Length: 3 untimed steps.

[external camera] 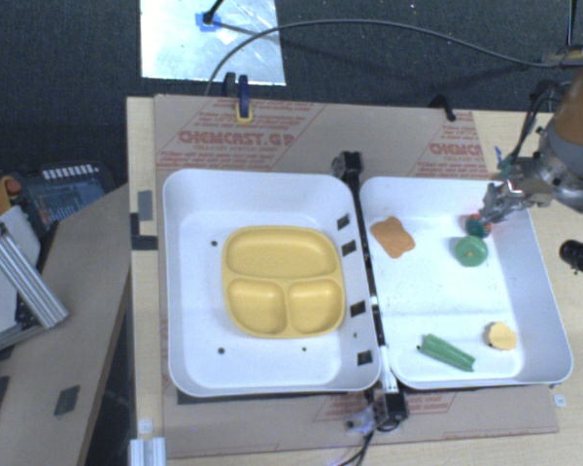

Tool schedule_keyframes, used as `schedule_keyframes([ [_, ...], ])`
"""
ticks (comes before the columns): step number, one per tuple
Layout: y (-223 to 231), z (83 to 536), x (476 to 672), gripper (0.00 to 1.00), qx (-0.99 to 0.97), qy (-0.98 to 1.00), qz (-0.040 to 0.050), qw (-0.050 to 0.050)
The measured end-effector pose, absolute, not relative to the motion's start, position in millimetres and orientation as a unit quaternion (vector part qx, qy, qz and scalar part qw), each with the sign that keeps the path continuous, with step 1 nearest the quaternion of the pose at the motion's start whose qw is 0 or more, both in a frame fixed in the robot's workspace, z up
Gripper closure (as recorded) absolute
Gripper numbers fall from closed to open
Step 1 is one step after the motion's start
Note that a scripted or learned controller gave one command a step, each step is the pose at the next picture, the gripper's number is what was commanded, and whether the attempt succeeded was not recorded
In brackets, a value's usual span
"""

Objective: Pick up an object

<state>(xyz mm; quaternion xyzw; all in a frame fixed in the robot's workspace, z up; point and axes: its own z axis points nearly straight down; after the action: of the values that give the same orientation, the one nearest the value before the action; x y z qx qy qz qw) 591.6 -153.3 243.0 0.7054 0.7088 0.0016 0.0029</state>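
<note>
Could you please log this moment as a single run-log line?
pincer at right bin far side, just above green round piece | orange piece untouched | yellow tray in left bin

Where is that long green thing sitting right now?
The long green piece lies in the right-hand bin, near its front edge, just left of the small yellow piece.

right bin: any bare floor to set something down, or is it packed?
Right bin has room: the middle floor, bordered by the orange piece, green round piece, green stick and yellow piece. Also the front-left corner beside the stick. Crowded at the back right, where the gripper sits.
</note>
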Motion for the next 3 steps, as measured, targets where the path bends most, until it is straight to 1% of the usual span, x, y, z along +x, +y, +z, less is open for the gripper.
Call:
schedule_keyframes([
  [1,-111,243,589.0,1.0,0.704,0.71,0.0007,0.0],
  [2,-56,231,583.3,1.0,0.704,0.71,0.0007,0.0],
  [3,8,227,579.3,1.0,0.703,0.711,0.0009,-0.001],
])
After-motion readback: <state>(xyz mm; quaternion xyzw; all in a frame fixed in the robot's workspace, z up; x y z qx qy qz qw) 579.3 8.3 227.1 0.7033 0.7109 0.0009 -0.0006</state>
